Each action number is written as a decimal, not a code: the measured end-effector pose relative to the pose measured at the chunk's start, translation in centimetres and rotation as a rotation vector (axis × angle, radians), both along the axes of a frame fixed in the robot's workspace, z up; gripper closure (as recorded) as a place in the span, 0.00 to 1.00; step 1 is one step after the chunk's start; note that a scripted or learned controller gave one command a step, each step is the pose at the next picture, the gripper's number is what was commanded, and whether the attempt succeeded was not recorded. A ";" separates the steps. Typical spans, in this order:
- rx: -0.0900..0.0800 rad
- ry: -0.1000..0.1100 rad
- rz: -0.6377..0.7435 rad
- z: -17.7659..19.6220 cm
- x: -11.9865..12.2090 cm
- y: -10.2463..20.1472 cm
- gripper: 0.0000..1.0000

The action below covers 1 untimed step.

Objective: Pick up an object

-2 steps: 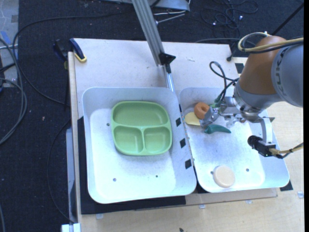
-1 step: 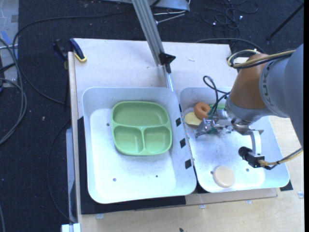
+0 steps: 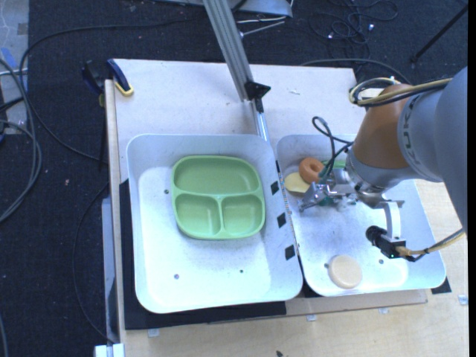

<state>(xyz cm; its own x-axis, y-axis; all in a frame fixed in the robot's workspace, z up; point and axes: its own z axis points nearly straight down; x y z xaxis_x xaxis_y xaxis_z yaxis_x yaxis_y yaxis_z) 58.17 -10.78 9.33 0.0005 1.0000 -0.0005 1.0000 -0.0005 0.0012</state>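
Your nearest target is the orange ring-shaped toy, just behind the hand and touching a yellow piece beside it. You cannot tell whether the hand is spread or pressed together. A round cream disc lies well in front of the hand, alone in the right bin. Centre over one object before descending, avoiding the bin wall.
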 end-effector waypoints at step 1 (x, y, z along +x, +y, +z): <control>-0.003 -0.004 -0.001 1.1 0.1 -0.1 1.00</control>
